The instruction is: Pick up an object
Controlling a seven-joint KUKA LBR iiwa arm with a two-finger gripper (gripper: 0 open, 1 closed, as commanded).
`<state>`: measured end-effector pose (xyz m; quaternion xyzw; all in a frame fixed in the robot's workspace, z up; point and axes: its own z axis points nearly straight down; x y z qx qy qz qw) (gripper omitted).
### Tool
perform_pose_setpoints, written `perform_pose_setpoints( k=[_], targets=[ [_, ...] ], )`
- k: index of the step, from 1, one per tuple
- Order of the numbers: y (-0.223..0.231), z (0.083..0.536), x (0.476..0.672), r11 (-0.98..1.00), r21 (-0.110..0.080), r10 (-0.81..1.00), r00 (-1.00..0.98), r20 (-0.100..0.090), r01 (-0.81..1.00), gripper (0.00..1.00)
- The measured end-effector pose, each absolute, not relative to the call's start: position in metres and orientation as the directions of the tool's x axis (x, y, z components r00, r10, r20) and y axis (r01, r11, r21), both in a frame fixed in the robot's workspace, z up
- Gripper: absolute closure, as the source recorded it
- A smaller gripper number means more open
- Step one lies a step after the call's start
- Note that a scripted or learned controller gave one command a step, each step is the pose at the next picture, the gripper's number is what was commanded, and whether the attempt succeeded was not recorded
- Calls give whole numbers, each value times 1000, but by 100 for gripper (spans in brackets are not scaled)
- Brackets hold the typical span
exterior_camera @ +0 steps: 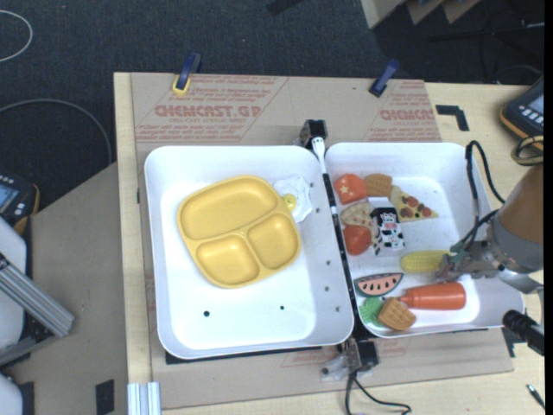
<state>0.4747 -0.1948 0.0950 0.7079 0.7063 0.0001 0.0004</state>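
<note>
Toy foods are lying crowded in the right bin (449,158); a carrot (435,296) is resting near its front wall, a yellow corn piece (421,262) just behind it; the claw (455,264) is hanging low beside both, its spread impossible to tell; a yellow divided plate (238,230) is sitting in the left bin (173,318) on the worktop (130,145).

We cannot make out how the jaws stand; they blur into the yellow corn (421,262) and carrot (432,296) beside them. The arm (525,223) is cut off at the right edge. Left of the jaws, the cow figure's (388,229) print is too small to read.
</note>
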Motion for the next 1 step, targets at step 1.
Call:
perform_pose_setpoints(
  k=[1],
  targets=[
    [-193, 140, 482, 1, 6, 1000, -1, -3, 1000, 100]
  ],
)
